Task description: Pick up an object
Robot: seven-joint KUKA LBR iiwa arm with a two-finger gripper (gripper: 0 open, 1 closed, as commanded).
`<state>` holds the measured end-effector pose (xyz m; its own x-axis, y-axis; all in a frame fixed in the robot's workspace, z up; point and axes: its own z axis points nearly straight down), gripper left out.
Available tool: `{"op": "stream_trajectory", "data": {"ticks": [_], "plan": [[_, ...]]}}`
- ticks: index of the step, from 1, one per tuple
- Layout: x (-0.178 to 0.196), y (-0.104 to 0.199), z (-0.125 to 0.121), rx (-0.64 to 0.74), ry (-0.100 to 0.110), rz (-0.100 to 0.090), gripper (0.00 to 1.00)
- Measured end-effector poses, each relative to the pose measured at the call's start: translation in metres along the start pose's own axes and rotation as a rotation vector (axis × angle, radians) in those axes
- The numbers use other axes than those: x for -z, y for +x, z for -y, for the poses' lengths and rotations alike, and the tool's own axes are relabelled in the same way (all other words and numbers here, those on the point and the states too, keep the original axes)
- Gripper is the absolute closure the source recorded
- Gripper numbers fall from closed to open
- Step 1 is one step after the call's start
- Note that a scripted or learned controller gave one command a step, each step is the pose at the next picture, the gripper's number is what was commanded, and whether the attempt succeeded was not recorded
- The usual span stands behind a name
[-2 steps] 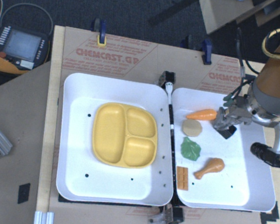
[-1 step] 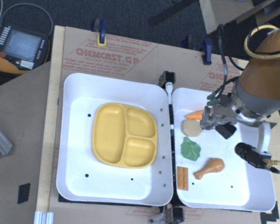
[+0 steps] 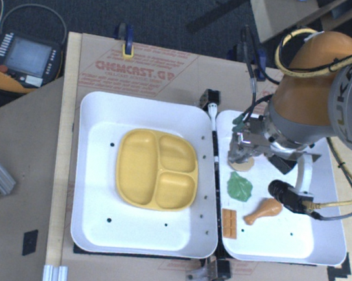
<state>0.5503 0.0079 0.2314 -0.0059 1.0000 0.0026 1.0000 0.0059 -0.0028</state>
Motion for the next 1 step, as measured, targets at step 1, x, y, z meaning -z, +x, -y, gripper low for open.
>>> {"op": "stream_trajectory", "data": {"ticks": [1], "plan": [[0.0062, 0.0508, 0.0112, 0.0, 0.0, 0.0, 1.0]]}}
